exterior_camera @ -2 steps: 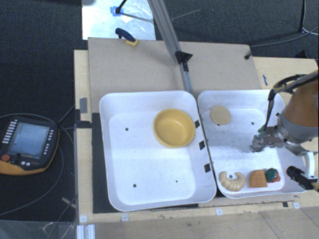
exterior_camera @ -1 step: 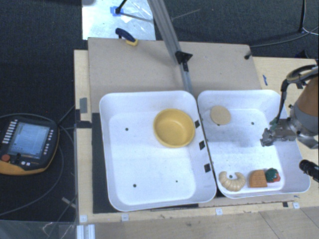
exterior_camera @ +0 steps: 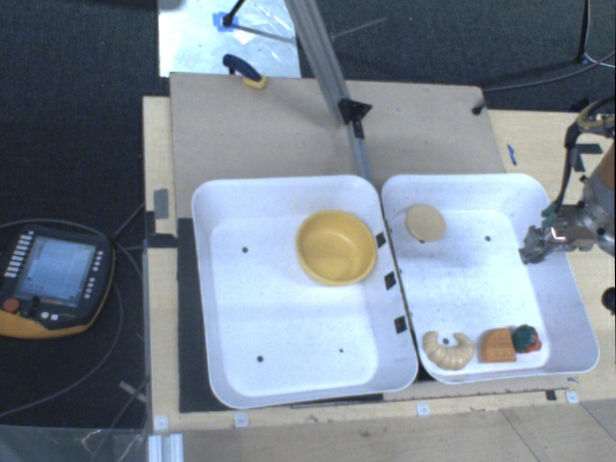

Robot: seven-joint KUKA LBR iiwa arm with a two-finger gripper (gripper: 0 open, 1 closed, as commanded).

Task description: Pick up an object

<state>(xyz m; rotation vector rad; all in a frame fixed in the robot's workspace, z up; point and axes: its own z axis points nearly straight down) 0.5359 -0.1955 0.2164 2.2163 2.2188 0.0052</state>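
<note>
Gripper low over the far right edge of the right bin, at the end of the grey arm reaching in from the right. Cannot tell its state from this angle. Nothing visibly held. Round tan disc well to its left, slightly farther back. Cream croissant, orange block and green-and-red piece in a row nearer the front, just left of the gripper. Yellow bowl farther left, in the left bin.
</note>
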